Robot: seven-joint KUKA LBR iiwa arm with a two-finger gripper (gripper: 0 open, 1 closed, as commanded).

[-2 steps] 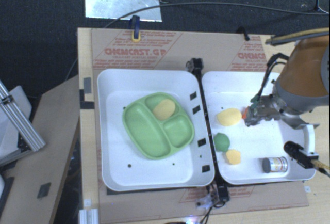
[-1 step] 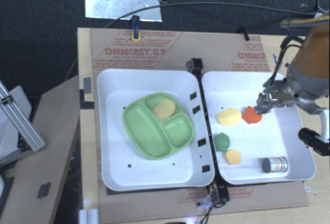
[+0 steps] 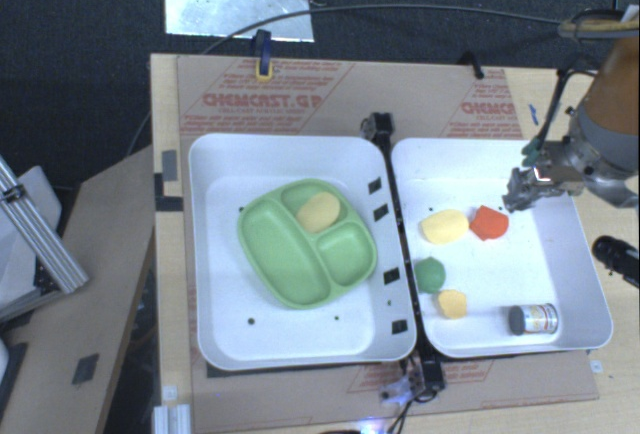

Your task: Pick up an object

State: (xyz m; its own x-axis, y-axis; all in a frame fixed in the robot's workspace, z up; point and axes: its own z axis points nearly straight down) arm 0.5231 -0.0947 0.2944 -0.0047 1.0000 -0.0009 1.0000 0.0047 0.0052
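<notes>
In the right bin (image 3: 560, 252) lie a pale yellow lump (image 3: 445, 225), a red-orange piece (image 3: 489, 222), a green ball (image 3: 430, 273), a small yellow piece (image 3: 452, 303) and a silver can (image 3: 532, 319) on its side. My gripper (image 3: 520, 190) hangs over the bin's upper right part, just above and right of the red-orange piece. Nothing shows between its fingers. The arm comes in from the right edge.
The left bin (image 3: 225, 222) holds a green divided plate (image 3: 300, 247) with a yellow food item (image 3: 319, 212) in its top compartment. Black clips run along the seam between the bins. A cable crosses the cardboard behind them.
</notes>
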